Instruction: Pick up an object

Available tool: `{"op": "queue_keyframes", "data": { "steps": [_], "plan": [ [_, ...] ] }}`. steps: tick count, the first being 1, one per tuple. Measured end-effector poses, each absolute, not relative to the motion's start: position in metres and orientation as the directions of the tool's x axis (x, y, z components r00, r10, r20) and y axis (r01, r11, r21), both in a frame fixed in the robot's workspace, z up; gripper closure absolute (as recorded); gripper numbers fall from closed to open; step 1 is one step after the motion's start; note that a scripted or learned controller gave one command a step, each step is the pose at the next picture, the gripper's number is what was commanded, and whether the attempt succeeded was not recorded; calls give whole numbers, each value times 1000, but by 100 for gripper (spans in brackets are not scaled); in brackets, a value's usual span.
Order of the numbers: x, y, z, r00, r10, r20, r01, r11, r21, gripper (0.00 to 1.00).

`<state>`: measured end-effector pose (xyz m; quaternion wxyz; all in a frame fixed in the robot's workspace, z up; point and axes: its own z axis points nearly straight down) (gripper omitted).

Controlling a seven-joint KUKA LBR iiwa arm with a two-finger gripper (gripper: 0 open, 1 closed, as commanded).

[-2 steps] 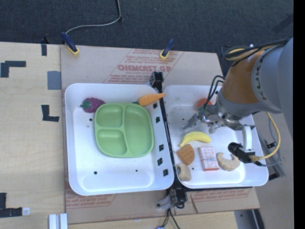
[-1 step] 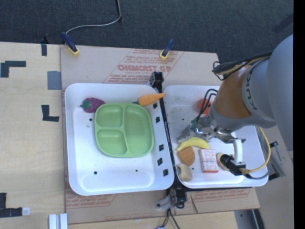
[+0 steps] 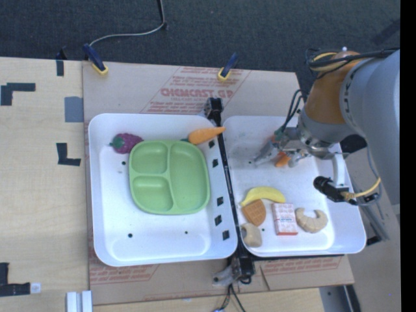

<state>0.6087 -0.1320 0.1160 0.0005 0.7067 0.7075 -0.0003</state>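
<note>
While the gripper (image 3: 276, 153) hangs low in the right bin (image 3: 351, 239), you cannot yet count anything as picked

Camera view: your likeliest failure is a miss, since the small orange object (image 3: 281, 161) lies just beside the fingertips at the bin floor, and a slightly off close would nudge it away or pinch bare plastic. The fingers look spread, one slanting left toward the divider, nothing seen between them. The arm reaches in from the right, orange band above the wrist, wrist bent down and leftward. Other candidates sit well apart near the front: banana (image 3: 263, 194), small box (image 3: 284, 218), croissant (image 3: 312, 220). A carrot (image 3: 206, 134) rests across the divider beside the green plate (image 3: 170, 177)
</note>
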Motion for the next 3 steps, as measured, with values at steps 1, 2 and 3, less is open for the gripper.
{"op": "queue_keyframes", "data": {
  "steps": [1, 2, 3],
  "plan": [
    [670, -146, 86, -4, 1000, -1, 1000, 4, 5, 0],
    [669, -106, 85, -2, 1000, -1, 1000, 2, 2, 0],
    [669, -106, 96, -3, 1000, -4, 1000, 3, 2, 100]
  ]
}}
